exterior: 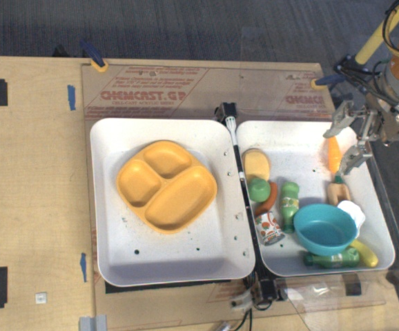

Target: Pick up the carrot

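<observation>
The gripper [348,142] hangs over the far right corner of the right bin [303,257], its two metal fingers [340,121] spread apart, one toward the bin's back edge and one lower down. Between them sits the carrot [333,154], a small orange piece lying just inside the bin's right wall. It looks framed by the fingers rather than pinched, though from this slant I can't say for sure whether either finger touches it.

Just below the carrot, a tan piece [336,193] lies against a white object [352,213], and beside them the teal bowl [326,228] sits upright toward the bin's near side. A green bottle [332,257] lies on its side under the bowl's near edge, with a yellow item [366,253] at its right end.

Moving left, there's a cluster by the divider: a pale yellow piece [256,164], a green round thing [259,188], another green bottle [288,198], and a red-and-white can [269,227].

Over in the left bin [110,254], the yellow divided plate [166,185] rests flat in the middle.
</observation>
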Robot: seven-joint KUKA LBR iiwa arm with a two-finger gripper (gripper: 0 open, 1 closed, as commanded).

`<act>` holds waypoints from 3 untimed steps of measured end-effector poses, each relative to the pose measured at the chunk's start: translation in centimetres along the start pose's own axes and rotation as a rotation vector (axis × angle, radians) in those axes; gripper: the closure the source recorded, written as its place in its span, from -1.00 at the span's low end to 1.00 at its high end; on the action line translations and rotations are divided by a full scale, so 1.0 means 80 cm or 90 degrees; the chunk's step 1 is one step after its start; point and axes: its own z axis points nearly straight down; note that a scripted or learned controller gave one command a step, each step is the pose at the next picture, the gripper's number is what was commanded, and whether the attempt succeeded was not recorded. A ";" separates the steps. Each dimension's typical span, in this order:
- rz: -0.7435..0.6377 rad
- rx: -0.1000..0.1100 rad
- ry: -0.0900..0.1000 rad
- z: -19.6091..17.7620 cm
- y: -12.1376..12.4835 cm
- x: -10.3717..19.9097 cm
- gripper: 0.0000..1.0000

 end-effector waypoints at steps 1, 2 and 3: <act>0.003 0.000 0.000 0.034 -0.061 -0.059 -1.00; 0.155 0.001 -0.003 0.207 -0.076 -0.069 -1.00; 0.153 0.002 -0.009 0.191 -0.075 -0.073 1.00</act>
